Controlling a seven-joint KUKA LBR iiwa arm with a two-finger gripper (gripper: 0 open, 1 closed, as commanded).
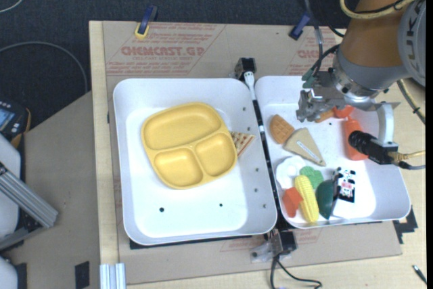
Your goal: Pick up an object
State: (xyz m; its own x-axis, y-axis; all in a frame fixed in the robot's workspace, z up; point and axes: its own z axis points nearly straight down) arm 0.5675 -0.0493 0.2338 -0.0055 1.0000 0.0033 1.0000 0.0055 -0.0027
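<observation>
The grey arm with the orange band enters from 3 o'clock and hangs over the upper part of the right shallow white bin (399, 203). Its two-finger gripper (311, 107) sits above the bin floor at about 12 o'clock of the toy food group. Whether it is spread or pressed together: cannot tell. Nothing is seen pinched in it.

Right bin contents, all loose on the floor:
- tan oval bread-like piece (281, 128), just below the gripper at 7 o'clock;
- pale wedge of toy cheese (306, 146), touching the bread piece at its 4 o'clock;
- orange-red carrot-like piece (353, 128), partly hidden by the wrist;
- yellow toy corn cob (308, 198), beside a dark green pepper-like piece (326, 198) and a small red piece (291, 199), near the bin's 6 o'clock edge;
- small black-and-white carton (346, 185).

The left white bin (128, 166) bears a yellow three-compartment plastic plate (189, 144); a tan waffle-patterned piece (242, 141) touches its 3 o'clock rim.
</observation>
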